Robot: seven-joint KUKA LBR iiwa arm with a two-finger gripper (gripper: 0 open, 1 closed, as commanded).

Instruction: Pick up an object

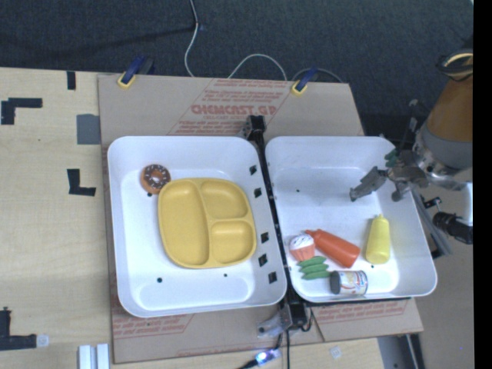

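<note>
While the two-finger metal gripper [382,184] hangs over the right white bin [307,154], its fingers are spread wide with nothing between them; the yellow plastic mustard bottle [377,239] lies just below it, apart.

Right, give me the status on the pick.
Nothing is picked yet. The gripper hangs open over the right bin with nothing between its fingers. The yellow bottle, orange carrot and can lie in the bin. Descent, grasp and lift all remain.

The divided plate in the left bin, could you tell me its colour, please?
The divided plate is plain yellow, shown clearly in the camera view.
</note>
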